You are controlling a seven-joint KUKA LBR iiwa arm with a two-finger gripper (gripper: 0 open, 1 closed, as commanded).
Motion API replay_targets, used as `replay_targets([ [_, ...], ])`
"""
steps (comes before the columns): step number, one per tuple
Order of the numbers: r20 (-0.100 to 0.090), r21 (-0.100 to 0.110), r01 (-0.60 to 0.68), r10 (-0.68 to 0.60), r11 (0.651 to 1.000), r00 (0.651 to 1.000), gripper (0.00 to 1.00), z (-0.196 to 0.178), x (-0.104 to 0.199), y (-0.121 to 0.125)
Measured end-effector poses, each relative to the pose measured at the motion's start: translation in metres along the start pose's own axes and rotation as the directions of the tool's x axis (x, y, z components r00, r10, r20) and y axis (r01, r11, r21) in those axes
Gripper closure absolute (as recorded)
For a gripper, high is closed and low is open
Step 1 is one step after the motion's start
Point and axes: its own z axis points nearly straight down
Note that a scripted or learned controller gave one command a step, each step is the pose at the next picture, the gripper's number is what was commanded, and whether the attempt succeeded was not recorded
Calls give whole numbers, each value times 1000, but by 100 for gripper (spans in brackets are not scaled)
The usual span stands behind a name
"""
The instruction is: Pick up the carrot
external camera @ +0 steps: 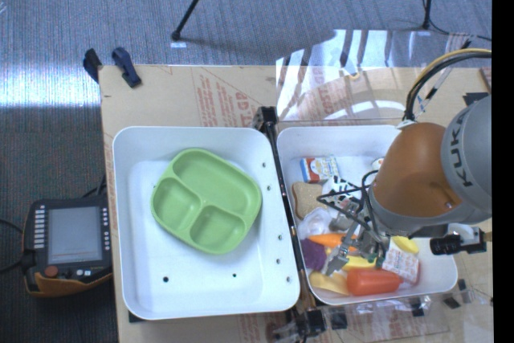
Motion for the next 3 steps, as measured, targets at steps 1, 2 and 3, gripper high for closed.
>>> replay_targets([
  [1, -5, 4, -378, 378, 926, 926, 0, 2, 20, -5],
  [2, -8, 4, -374, 374, 927, 927, 100, -7, 20, -4],
  [3, -1, -4, -414, 414, 910, 910, 100, -101, 55, 72],
])
